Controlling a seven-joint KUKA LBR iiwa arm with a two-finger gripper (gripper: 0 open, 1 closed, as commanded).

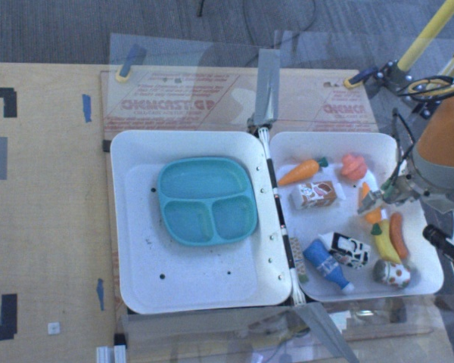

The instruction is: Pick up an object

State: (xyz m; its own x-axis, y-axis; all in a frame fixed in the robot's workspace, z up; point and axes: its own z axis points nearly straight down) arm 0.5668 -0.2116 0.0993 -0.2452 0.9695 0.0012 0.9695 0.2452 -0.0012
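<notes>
We see the gripper low in the right bin, crowding an orange toy piece; whether it grips we cannot tell. Tight neighbours, banana and sausage, risk a knock or slip.

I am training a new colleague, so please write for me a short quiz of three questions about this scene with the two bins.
1. True or false: the teal divided plate lies in the left bin.
2. Which toy lies nearest the front edge of the right bin? A) the carrot B) the blue bottle C) the brown carton
3. Fill in: the pincer hangs over the ____ bin.

Key
1. True.
2. B. The carrot and the carton lie nearer the back.
3. Right; it is near the banana and the sausage.
</notes>
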